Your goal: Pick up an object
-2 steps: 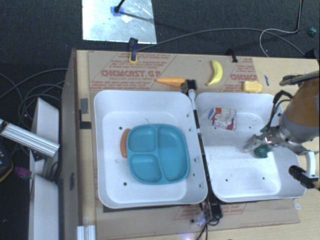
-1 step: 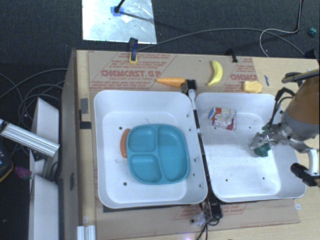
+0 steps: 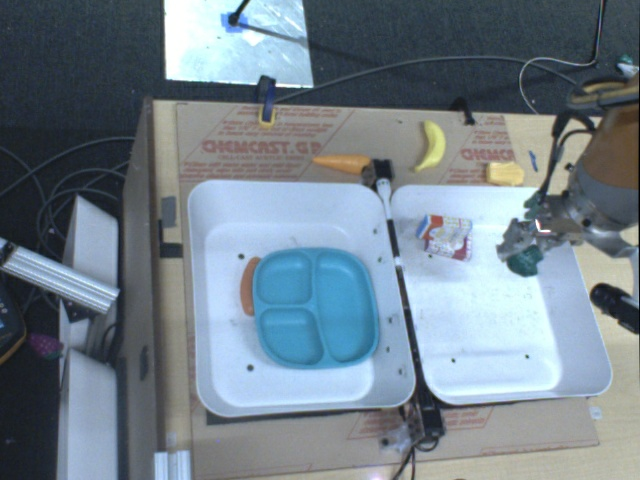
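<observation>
My gripper (image 3: pixel 522 248) hangs over the right part of the right bin (image 3: pixel 500 358), reaching in from the right. A small dark green object (image 3: pixel 527 261) sits between its fingertips, and the fingers are shut on it. To its left, a red and white packet (image 3: pixel 445 237) lies in the back of the same bin. In the left bin (image 3: pixel 215 368) rests a blue divided plate (image 3: pixel 315 303), with an orange sausage (image 3: pixel 246 284) lying along the plate's left edge.
Behind the bins, on the cardboard, lie a banana (image 3: pixel 432 145), a carrot (image 3: pixel 342 164) and a yellow block (image 3: pixel 505 174). A black clip (image 3: pixel 381 175) sits where the bins meet at the back. Cables run across the far right.
</observation>
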You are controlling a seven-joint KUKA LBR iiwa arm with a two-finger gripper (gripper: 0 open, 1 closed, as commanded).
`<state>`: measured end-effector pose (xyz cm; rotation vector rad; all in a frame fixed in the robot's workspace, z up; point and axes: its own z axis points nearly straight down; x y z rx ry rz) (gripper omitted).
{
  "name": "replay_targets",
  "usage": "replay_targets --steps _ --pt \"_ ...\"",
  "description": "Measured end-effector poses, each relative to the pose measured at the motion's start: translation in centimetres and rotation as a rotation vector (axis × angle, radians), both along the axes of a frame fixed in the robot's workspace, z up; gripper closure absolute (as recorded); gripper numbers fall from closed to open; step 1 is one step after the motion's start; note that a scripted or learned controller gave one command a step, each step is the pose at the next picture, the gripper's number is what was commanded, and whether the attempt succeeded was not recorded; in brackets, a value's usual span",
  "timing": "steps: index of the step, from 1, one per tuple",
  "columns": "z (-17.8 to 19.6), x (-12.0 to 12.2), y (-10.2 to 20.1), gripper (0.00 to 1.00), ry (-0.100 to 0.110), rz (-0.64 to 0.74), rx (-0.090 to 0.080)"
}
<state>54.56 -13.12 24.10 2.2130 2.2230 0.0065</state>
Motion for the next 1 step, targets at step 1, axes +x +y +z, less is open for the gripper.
replay_targets --steps 1 --pt "-0.72 0.46 7.46 1.0 0.004 0.0 0.001"
